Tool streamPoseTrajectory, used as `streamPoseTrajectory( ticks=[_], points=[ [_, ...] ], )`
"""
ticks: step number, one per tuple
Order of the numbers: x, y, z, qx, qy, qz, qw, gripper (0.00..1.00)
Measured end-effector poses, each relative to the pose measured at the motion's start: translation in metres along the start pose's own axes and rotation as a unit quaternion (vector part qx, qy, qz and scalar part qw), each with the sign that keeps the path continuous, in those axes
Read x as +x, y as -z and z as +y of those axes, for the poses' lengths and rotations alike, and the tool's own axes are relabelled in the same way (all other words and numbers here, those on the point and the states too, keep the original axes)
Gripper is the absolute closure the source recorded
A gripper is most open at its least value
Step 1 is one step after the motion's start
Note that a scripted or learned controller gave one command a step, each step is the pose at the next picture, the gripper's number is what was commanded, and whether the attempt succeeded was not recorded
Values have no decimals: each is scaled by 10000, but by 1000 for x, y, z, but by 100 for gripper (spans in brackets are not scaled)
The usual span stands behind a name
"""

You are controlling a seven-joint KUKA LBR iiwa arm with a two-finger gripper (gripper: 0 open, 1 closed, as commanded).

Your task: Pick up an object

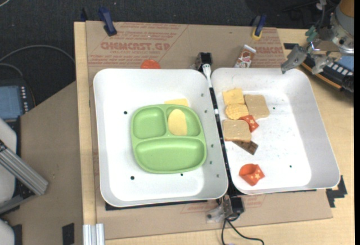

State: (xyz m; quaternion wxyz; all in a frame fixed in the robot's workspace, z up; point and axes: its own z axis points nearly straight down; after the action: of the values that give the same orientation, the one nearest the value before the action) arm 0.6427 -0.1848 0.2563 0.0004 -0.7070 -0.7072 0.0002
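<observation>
End effector (pixel 296 59) hovers beyond the right bin (pixel 304 142) corner, nothing held; its state we cannot tell. We judge toast (pixel 236 130) reachable.

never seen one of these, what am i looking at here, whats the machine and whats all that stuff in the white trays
This is one picture from a fixed camera above a workbench, looking down at a slant. The machine is a robot arm that reaches in from the right; its end, the hand, sits at the upper right, just beyond the corner of the right bin. Nothing can be seen between its fingers, so it holds nothing that I can make out.

Two shallow white bins sit side by side on a brown board. The left bin has a green divided plate with a yellow piece in its upper right compartment. The right bin holds a cluster of tan crackers and bread-like pieces, a brown piece, and two small red items.

The job is to pick up one of these objects.
</observation>
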Motion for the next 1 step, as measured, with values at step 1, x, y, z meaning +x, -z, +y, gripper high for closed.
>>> streamPoseTrajectory(
  ticks=[1],
  points=[
    [80, -113, -63, 71, 22, 31, 10000, 0]
  ],
)
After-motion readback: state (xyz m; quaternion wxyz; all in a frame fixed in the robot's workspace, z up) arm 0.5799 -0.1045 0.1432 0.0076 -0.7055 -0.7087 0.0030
